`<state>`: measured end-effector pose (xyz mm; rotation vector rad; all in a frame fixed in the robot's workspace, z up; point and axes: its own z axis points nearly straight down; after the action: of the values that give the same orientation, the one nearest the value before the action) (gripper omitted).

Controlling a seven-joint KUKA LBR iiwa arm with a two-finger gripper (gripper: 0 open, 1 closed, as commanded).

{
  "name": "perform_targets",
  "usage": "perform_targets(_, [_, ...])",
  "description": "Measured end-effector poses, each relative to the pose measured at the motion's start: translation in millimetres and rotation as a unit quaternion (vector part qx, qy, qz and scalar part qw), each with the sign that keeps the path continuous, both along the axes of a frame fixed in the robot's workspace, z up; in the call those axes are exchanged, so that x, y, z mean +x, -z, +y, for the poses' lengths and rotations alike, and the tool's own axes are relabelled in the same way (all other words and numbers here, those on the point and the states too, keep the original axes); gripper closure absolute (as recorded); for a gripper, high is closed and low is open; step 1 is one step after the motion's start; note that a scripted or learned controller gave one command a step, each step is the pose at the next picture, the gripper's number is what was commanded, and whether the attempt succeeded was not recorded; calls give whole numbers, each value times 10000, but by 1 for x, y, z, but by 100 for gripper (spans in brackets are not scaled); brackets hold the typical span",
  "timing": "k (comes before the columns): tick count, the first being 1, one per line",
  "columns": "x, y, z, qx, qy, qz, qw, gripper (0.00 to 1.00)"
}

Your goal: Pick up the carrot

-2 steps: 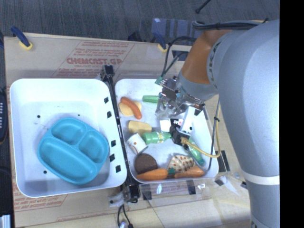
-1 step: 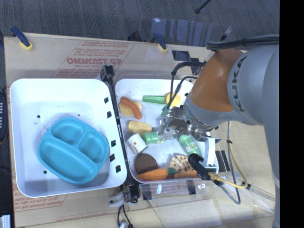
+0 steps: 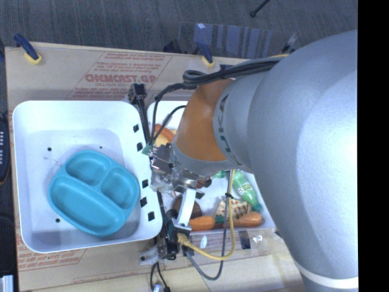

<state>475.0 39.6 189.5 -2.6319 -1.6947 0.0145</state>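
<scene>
Orange carrot (image 3: 226,222) lies flat along the near wall of the right bin (image 3: 169,117), with a green bottle (image 3: 244,191) just behind it. Gripper (image 3: 172,184) sits low over that bin's left side, near the carrot's left end — open or closed, can't tell from this angle. Blue divided plate (image 3: 92,190) is in the neighbouring bin (image 3: 24,163) to the left — well apart from the carrot.

Arm (image 3: 304,139): big rounded grey casing, smooth, matte. Orange band (image 3: 203,126) above wrist, glossy; dark lettering on grey shell at its 3 o'clock edge. Black cables (image 3: 200,75) loop over band at 12 o'clock. End effector (image 3: 172,178): silver-grey metal parts.
</scene>
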Motion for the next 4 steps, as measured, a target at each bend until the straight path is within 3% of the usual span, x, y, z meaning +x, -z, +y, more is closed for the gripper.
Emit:
perform_targets(1, [1,-10,-2,3,-33,28,10000,100])
perform_targets(2, [22,-2,-69,8,-2045,-12,9789,100])
perform_targets(3, [0,-1,16,24,-2654,-15,9641,100])
perform_targets(4, [1,-1,14,13,-2643,-16,9644,0])
